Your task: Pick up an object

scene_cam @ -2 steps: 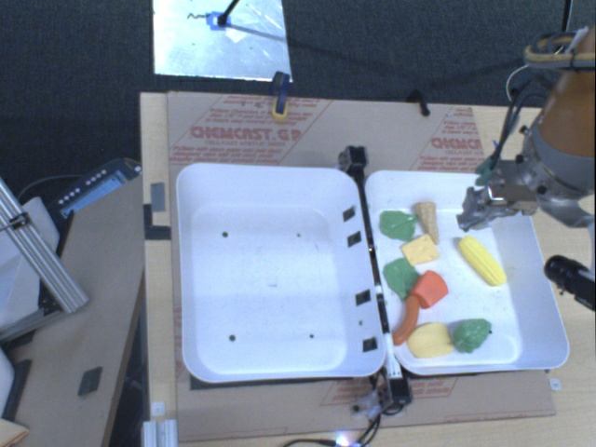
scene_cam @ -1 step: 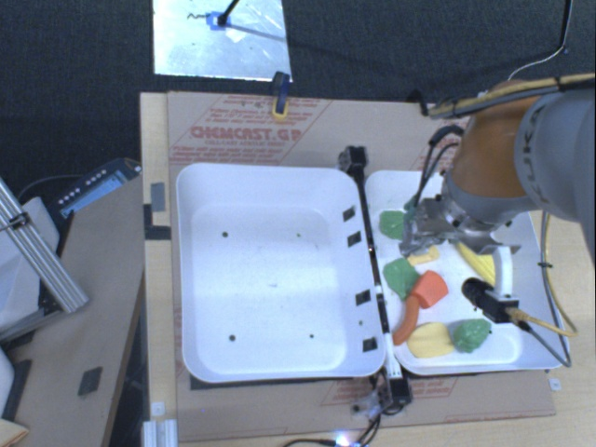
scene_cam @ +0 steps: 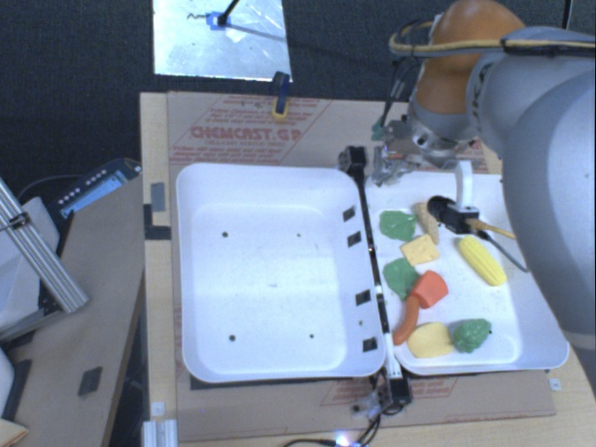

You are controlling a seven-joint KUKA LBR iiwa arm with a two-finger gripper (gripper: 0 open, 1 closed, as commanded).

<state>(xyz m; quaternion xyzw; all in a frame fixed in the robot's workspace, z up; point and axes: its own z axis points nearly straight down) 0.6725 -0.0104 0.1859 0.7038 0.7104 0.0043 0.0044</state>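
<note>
The right bin holds several toy foods. A green leaf, a tan piece and a yellow cheese block lie near its far left. A yellow corn cob lies to the right of them. Nearer the front are a second green leaf, an orange-red pepper, an orange carrot, a yellow lemon and a green broccoli. My gripper hangs over the bin's far left corner, above and behind the first green leaf, with nothing seen in it.
The left bin stands beside the right one, their rims meeting at a ridge with black clips. Both rest on a cardboard sheet. A blue and yellow clamp and a shiny foil sheet lie behind.
</note>
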